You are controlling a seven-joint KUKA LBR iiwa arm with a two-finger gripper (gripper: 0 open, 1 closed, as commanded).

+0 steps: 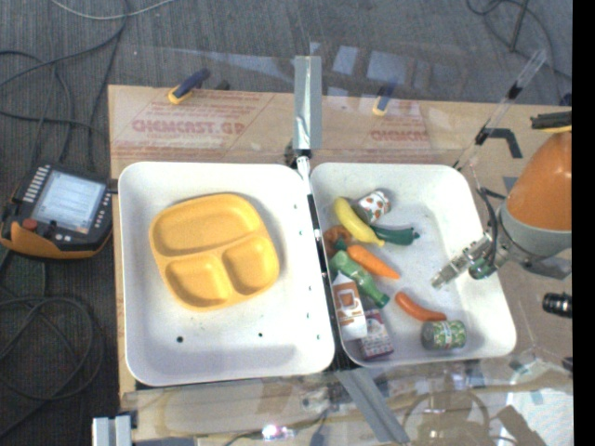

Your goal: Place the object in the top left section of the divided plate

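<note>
Right of centre in the frame, the right-hand bin [483,314] holds a jumble of toy food: a banana [356,221], a carrot [375,261], a green pepper-like piece [397,235], a small orange sausage shape [420,307], a greenish can [444,334], a green bottle shape [358,279] and a couple of small cartons [349,309]. The task names no particular object, so any of these may be the one; none is on the divided plate [216,249] yet.

They look like hollow plastic, so I would judge them light, stiff and rather slippery, not fragile. The sausage shape and the can lie a little apart from the crowd (easier to reach), and a long piece is best taken across its narrow middle.

The gripper [456,269] hangs over the right part of that bin, nothing between its fingers; whether they are spread or closed cannot be told at this size.

The yellow plate sits in the left bin [139,342], its wide upper section toward the upper left. Both bin floors are smooth white. A teach pendant [60,210] lies at the left edge of the frame, with cables on the carpet beyond the bench.
</note>
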